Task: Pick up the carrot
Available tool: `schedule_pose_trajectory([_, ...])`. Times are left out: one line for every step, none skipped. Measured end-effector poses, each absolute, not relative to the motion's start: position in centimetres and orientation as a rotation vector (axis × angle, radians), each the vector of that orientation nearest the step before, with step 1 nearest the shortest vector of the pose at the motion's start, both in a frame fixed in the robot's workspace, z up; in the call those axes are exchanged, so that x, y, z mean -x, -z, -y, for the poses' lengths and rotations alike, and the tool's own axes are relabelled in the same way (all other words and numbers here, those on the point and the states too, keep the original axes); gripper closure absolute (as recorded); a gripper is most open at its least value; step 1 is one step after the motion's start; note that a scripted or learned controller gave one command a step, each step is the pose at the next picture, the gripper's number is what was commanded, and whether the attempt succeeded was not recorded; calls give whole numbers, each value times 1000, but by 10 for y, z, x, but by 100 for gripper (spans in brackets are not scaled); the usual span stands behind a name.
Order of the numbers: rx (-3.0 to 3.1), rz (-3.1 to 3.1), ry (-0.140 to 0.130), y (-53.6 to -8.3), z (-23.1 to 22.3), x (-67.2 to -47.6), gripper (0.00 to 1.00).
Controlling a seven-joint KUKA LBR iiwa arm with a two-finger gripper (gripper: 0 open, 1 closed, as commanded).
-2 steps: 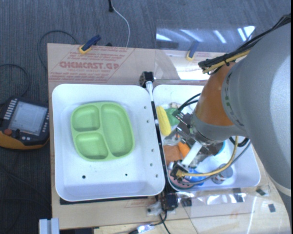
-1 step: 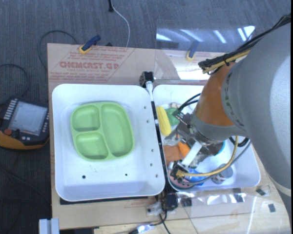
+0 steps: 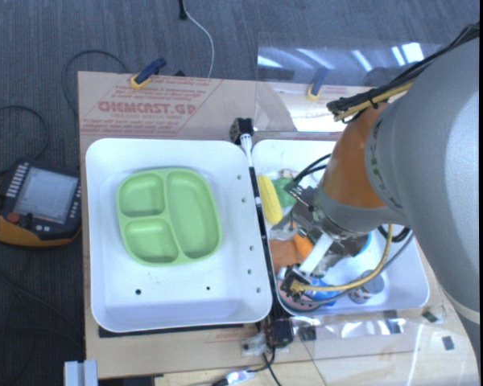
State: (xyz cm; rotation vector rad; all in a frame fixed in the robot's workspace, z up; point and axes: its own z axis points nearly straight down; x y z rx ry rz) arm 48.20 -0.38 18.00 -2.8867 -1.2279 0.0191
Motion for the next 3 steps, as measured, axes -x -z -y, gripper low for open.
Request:
schedule_pose_trajectory([2887,1228,-19,-180,4,-482,0])
schedule_pose_trajectory([2887,1228,-19,-180,4,-482,0])
schedule_pose_trajectory([2887,1228,-19,-180,4,-482,0])
